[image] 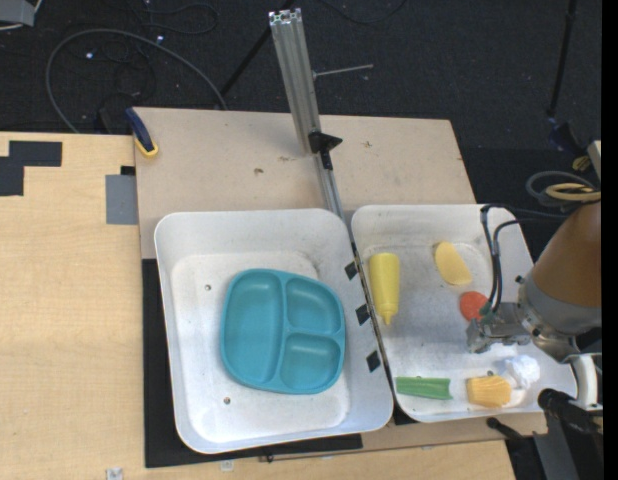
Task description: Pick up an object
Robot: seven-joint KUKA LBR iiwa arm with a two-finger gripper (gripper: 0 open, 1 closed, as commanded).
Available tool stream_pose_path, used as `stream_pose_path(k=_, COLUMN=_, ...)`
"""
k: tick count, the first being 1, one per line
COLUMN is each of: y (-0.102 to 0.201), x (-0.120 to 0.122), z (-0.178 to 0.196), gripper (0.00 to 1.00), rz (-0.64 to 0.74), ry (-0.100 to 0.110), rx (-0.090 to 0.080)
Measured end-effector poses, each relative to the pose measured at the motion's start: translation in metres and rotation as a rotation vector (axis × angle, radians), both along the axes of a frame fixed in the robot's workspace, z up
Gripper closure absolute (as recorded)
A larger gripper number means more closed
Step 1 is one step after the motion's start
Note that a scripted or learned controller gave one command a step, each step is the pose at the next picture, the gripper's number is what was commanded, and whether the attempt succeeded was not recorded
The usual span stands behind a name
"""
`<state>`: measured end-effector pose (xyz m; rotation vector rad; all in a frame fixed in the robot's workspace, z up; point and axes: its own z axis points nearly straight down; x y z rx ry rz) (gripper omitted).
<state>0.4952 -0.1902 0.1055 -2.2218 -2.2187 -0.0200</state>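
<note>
The right bin [419,230] holds a yellow squeeze bottle [384,282] near its left wall, a yellow lemon-like piece [452,263] toward the back, a small red object [473,305], a green bar [423,388] at the front and a yellow-orange chunk [490,392] at the front right. My gripper [482,338] hangs low over the right side of this bin, just below the red object and above the yellow-orange chunk. Nothing shows between its fingers.
The left bin [189,248] carries a teal divided plate [284,330]. A metal post [301,88] rises behind the bins. The arm's orange band [574,258] is over the right bin's right wall. Black clips [361,313] sit on the divider.
</note>
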Motion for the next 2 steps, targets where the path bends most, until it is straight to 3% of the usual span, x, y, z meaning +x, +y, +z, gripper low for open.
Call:
stream_pose_path(k=1, y=-0.005, x=-0.002, z=0.043, gripper=1.00, rz=0.002, ry=0.007, rx=-0.011)
stream_pose_path(k=2, y=-0.011, x=0.006, z=0.092, gripper=1.00, rz=0.002, ry=0.006, rx=-0.011)
